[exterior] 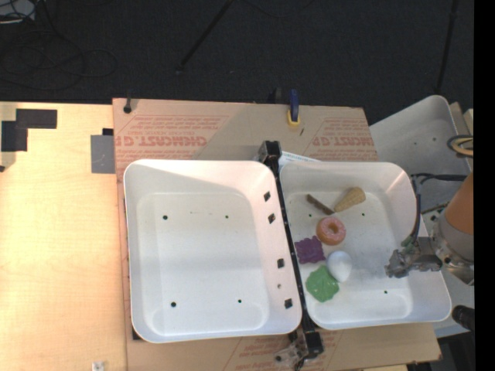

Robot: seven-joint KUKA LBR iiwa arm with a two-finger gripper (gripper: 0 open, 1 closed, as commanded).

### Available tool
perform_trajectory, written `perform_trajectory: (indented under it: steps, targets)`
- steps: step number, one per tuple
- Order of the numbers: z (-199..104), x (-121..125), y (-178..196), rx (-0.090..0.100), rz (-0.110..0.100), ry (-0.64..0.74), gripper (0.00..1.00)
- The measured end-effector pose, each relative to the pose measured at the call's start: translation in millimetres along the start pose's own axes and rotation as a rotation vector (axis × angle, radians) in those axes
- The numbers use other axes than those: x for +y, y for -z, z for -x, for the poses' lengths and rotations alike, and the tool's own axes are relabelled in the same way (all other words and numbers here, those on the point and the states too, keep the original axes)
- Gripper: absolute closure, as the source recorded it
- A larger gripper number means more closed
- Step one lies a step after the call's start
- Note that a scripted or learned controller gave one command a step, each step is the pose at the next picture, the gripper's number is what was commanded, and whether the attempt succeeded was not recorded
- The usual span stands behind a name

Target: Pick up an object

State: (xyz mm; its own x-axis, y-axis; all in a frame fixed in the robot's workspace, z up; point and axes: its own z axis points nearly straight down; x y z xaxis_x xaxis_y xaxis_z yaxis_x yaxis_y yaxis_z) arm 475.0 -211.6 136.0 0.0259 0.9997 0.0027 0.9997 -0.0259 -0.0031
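My gripper [400, 266] sits inside the right bin [387, 315], near its right wall. To my left lie a doughnut [331, 230], a ball [339, 266] below it, a leafy toy [322, 284] lower still, and a block [308, 250] beside the divider. The cone [349, 199] lies behind them. The left bin [147, 207] adjoins.

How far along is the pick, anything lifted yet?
Nothing looks picked. The end effector sits low at the right bin's right side, apart from the items. The doughnut, purple piece, white ball, green piece and cone all lie on the bin floor. Reaching one and grasping it remain.
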Motion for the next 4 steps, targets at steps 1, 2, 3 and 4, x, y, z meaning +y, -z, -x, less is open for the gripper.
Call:
perform_trajectory:
  steps: [1, 2, 3, 4]
  targets:
    - [1, 0, 9, 0.000, -0.001, -0.001, 1.00]
    - [2, -1, 19, 0.000, -0.002, -0.003, 1.00]
    - [2, 0, 204, -0.006, 0.006, 0.028, 1.00]
    - [-7, -2, -5, 0.003, -0.010, 0.026, 1.00]
